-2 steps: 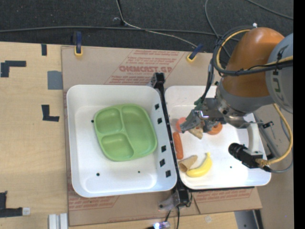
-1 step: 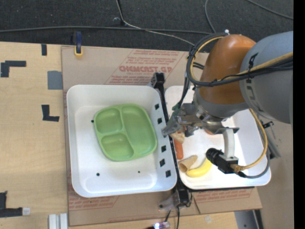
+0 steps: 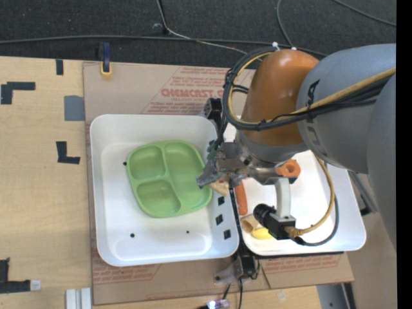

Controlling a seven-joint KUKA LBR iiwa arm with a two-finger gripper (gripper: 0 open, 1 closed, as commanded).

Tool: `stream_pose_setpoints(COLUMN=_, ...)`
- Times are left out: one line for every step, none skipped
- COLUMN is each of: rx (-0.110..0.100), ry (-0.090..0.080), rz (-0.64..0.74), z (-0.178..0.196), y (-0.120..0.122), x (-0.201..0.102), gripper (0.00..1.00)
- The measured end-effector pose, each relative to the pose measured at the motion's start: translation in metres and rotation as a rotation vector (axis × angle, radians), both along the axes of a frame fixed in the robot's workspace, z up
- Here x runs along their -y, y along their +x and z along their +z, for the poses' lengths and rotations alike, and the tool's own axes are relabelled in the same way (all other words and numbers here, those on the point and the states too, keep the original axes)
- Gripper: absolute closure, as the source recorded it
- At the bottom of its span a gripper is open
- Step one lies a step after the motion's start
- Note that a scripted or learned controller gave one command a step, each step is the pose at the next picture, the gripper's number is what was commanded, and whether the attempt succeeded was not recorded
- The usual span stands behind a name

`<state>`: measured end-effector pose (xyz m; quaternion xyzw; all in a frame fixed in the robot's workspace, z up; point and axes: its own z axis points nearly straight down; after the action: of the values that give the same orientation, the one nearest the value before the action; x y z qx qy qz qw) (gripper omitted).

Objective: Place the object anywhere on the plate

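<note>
— What is seen at the left?

— A wooden counter (image 3: 38,172) marked with black tape (image 3: 64,152), and on it a cardboard sheet (image 3: 161,89) on which both bins are set. The left bin (image 3: 106,237) is white and shallow. A green plate (image 3: 161,179) with three compartments is laid flat in it, nearer the bin's right wall than its left.

— And where is the pincer found?

— The pincer (image 3: 209,174) is seen above the plate's right rim, just by the wall shared by the two bins. Whether it is wide or narrow cannot be told, and no item can be made out in it.

— Where is the object to be placed?

— Which item is meant cannot be told. A pale scrap (image 3: 223,187) is seen just below the pincer, at the shared wall, beside the plate and not on it. An orange stick (image 3: 241,199) is laid just right of that. Lower down, a yellow lump (image 3: 261,234) is seen, and further right an orange lump (image 3: 289,168). All three are held by the right bin (image 3: 347,230).

— And the far right?

— Much of that bin is covered by the grey arm (image 3: 347,108).
</note>
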<state>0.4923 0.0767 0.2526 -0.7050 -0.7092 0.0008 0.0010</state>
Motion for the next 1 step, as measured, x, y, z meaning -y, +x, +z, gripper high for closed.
stream_pose_setpoints(rx=0.000, ry=0.000, rz=0.001, z=-0.0070, y=0.0034, x=-0.0546, gripper=1.00)
